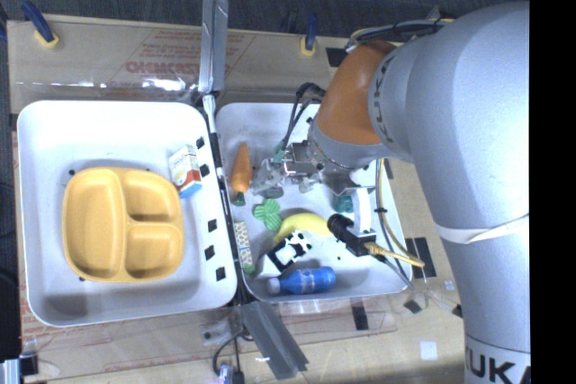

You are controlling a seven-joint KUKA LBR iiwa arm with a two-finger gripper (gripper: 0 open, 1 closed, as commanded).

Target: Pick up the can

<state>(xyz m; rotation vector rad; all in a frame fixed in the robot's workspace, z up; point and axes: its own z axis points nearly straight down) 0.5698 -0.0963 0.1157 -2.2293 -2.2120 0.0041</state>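
A small white, red and blue can-like container (184, 169) lies in the left bin (54, 126), against its right wall and beside the yellow tray. My gripper (274, 175) is down in the right bin (247, 117), just right of the orange carrot (240, 169) and above a green toy (266, 212). A small grey shape sits at the gripper's tip; I cannot tell whether it is a separate thing. The arm's wrist hides the bin's upper right part.
A yellow divided tray (121, 222) fills the middle of the left bin. The right bin also holds a banana (304, 222), a black-and-white toy (292, 249), a blue bottle (306, 281) near the front wall and a teal thing (343, 199) under the wrist.
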